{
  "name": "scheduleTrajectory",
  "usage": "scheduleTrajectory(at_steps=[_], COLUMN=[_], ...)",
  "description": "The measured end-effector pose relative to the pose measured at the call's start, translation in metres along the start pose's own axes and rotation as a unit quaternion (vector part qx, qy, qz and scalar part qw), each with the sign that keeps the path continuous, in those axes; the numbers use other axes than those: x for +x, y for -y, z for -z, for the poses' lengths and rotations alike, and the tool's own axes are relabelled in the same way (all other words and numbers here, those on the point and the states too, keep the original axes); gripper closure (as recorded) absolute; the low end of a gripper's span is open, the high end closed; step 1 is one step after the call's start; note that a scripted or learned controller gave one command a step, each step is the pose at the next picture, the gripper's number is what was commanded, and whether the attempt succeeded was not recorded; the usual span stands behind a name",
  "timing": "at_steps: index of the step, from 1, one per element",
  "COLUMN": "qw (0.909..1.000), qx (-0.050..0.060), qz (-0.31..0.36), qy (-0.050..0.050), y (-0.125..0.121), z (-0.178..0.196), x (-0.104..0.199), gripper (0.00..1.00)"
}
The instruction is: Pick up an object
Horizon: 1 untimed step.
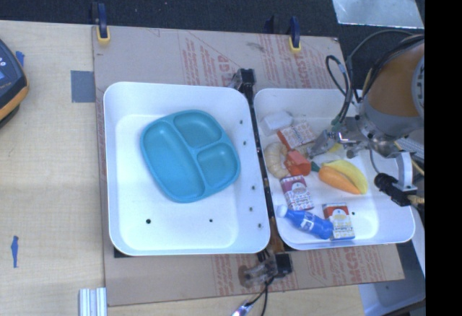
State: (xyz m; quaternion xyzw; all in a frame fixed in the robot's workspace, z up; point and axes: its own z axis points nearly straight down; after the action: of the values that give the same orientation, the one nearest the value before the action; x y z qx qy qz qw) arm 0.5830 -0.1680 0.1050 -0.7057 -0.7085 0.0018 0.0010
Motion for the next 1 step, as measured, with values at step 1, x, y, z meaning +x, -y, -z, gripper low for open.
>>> scheduleTrajectory(at_steps=[1], qw=[1.0000], qx=[0.000], qz=[0.001], qy=[0.000], y=[-0.0046], z=[-0.0133], x=[0.0770], gripper=[0.00])
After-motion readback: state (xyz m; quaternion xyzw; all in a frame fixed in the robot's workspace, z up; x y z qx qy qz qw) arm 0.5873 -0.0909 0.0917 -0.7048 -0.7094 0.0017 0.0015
